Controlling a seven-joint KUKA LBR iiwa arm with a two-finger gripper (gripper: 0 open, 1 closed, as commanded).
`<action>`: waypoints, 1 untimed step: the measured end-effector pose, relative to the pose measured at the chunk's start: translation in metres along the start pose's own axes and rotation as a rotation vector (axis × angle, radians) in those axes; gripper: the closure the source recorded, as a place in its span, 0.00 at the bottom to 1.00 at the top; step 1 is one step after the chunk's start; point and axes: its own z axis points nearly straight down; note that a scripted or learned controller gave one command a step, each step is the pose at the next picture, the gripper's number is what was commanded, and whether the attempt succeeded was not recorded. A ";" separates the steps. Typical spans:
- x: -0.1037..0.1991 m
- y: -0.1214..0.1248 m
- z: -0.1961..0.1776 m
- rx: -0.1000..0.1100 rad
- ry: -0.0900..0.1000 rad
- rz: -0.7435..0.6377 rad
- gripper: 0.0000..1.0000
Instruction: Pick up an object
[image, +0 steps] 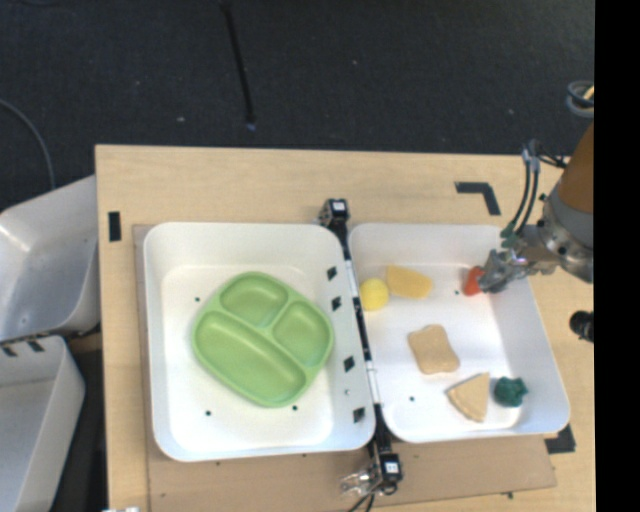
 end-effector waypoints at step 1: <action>-0.001 0.001 -0.002 0.005 0.002 -0.001 1.00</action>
